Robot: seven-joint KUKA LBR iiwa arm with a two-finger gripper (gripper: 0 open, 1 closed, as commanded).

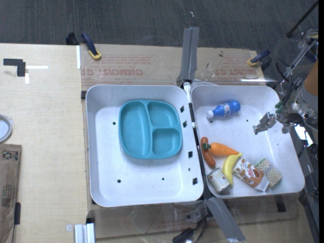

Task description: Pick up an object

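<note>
The gripper (269, 122) hangs over the right bin (243, 97) near its right edge, fingers spread and holding nothing. The blue bottle (224, 109) lies near the bin's back edge; carrot (221, 149) and banana (231, 166) sit toward the front.

Blue divided plate (150, 129) in L bin (96, 151); tape roll (4, 129), clamps (91, 46) on bench.

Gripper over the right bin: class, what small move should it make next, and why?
Probably slide toward the blue bottle. The gripper hovers over bare floor of the right bin, holding nothing, and the bottle lies alone, away from the carrot and banana cluster.
</note>
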